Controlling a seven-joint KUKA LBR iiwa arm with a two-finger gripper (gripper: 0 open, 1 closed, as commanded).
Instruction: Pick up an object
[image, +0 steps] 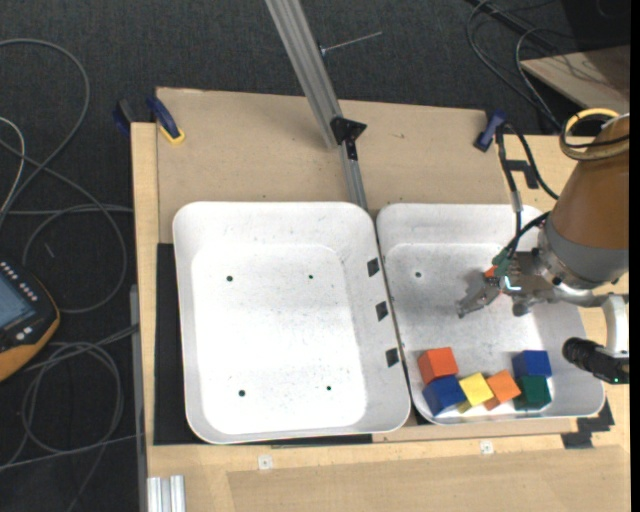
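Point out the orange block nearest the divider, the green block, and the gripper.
orange block (436, 362): camera view, on its top face.
green block (535, 393): camera view, on its visible side.
gripper (478, 299): camera view, between its fingertips, above the right bin.

Blue clamps (166, 120), black cables (60, 330)

I am seeing my arm (590, 215) showing a broad orange band above a grey wrist ring, black cables looping just behind the gripper (478, 298), whose grey metal fingers are carrying small red and teal markings.
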